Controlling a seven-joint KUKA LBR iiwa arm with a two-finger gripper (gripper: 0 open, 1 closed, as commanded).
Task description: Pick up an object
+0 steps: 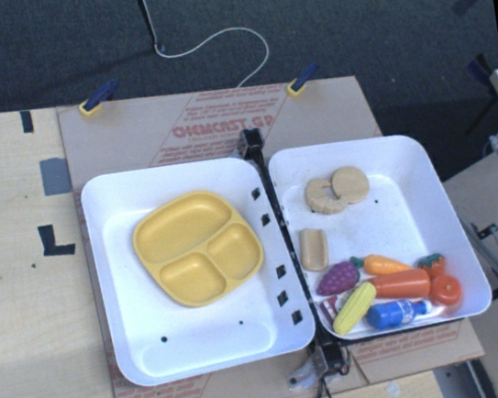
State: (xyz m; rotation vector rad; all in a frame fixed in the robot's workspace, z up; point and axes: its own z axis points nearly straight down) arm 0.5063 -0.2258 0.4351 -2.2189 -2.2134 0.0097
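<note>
The right bin (413, 180) holds several toy foods. Two round tan cookies (337, 190) lie near its back left. A tan bread slice (313, 249) rests by the left wall. Along the front sit purple grapes (338, 276), a yellow corn cob (354, 307), an orange carrot (387, 265), a red-orange sausage (401, 286), a red tomato (445, 289) and a blue bottle (394, 314). The left bin (123, 286) carries a yellow three-compartment plate (198, 246).
Both bins stand on a cardboard sheet (210, 125) clamped at its back corners by a yellow clip (98, 97) and a second clip (302, 77). A white cable (207, 42) loops behind. Black clips (253, 143) join the bins along the middle.
</note>
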